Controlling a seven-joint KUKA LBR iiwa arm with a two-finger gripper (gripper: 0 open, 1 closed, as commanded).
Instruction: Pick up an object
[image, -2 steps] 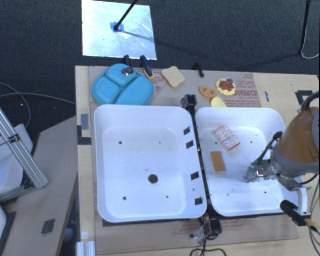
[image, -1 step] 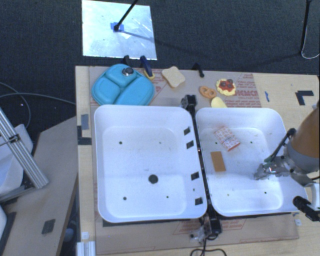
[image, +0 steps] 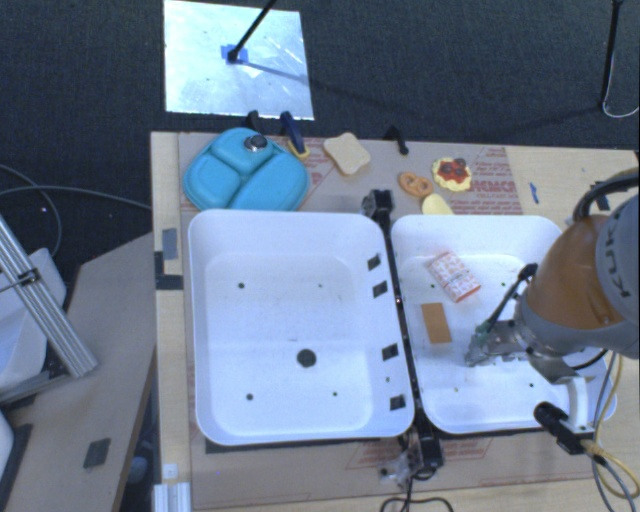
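A: Looking at the right bin (image: 540, 415), the fingers (image: 487, 348) hang low over its floor, arm leaning in from 3 o'clock. Open or closed? Can't tell.

B: Nearest thing's the brown card (image: 436, 323), just beside them at 10 o'clock, long axis running 12 to 6. Patterned packet (image: 453, 275) sits farther off at 11.
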